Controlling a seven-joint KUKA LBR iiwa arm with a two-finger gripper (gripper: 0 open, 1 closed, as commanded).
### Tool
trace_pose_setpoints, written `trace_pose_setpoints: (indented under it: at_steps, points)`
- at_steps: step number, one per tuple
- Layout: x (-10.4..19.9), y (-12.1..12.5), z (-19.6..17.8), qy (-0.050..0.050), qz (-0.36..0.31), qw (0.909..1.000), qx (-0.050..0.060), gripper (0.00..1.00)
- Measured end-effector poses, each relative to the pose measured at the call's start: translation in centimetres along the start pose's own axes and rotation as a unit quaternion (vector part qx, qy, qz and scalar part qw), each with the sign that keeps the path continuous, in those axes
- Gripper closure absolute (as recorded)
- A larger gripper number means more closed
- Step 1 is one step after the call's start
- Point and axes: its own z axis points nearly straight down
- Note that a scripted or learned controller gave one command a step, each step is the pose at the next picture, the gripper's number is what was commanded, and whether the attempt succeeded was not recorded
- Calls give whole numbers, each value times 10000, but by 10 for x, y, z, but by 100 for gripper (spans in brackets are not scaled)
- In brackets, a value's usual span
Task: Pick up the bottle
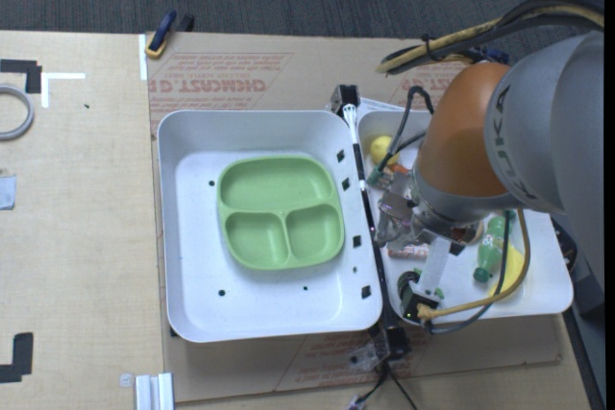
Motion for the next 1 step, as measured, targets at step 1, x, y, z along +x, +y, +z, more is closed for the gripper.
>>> trace_pose_setpoints:
  at_steps: [1]
  points:
    - [45, -23, 0, -3, -1228, 9924, -5, 100]
